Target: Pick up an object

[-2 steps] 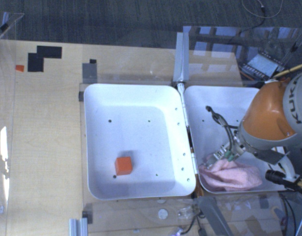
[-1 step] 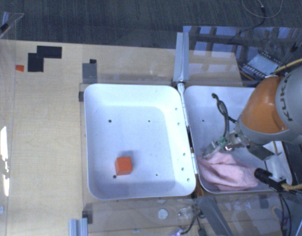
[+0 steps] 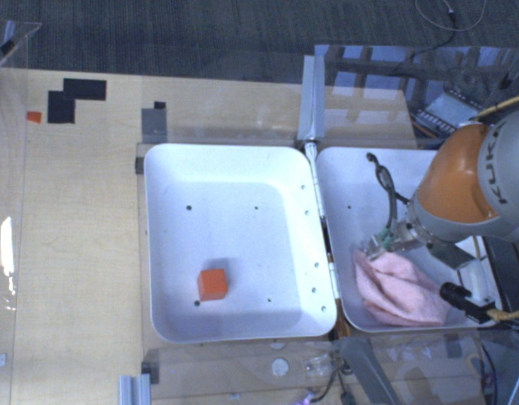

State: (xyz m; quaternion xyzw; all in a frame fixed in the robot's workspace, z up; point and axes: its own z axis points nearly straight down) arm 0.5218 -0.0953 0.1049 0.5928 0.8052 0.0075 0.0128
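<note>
Gripper [image 3: 386,241] is sitting low in the right bin [image 3: 348,192], touching the top edge of the pink cloth [image 3: 397,289] — finger state not discernible. Orange block [image 3: 213,284] is lying in the left bin [image 3: 234,171] — well apart.

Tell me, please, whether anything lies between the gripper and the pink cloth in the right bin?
Nothing visible does: the gripper sits right at the upper edge of the crumpled pink cloth in the right white bin.
</note>
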